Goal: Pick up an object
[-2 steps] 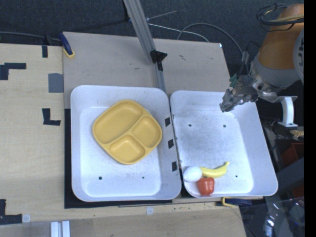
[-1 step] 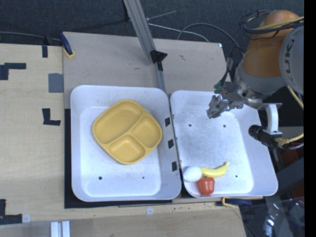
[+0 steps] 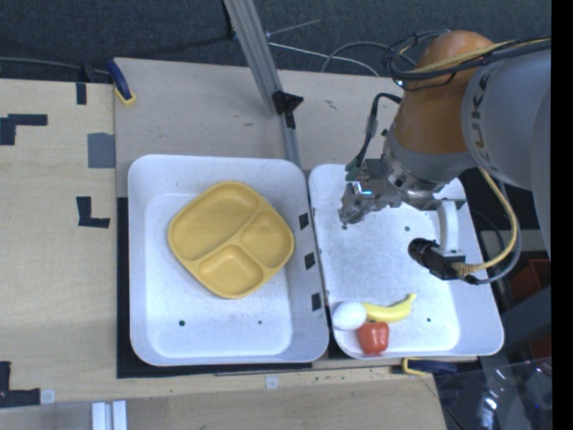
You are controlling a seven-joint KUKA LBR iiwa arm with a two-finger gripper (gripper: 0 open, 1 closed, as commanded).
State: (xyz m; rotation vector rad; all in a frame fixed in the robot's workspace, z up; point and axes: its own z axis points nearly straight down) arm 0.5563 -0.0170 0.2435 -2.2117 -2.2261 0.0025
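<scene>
End effector (image 3: 349, 215) above right bin (image 3: 466, 334)

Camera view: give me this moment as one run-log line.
gripper: over right bin, upper left part | holding: nothing seen | banana, white egg, red pepper: right bin near corner | yellow tray: left bin
</scene>
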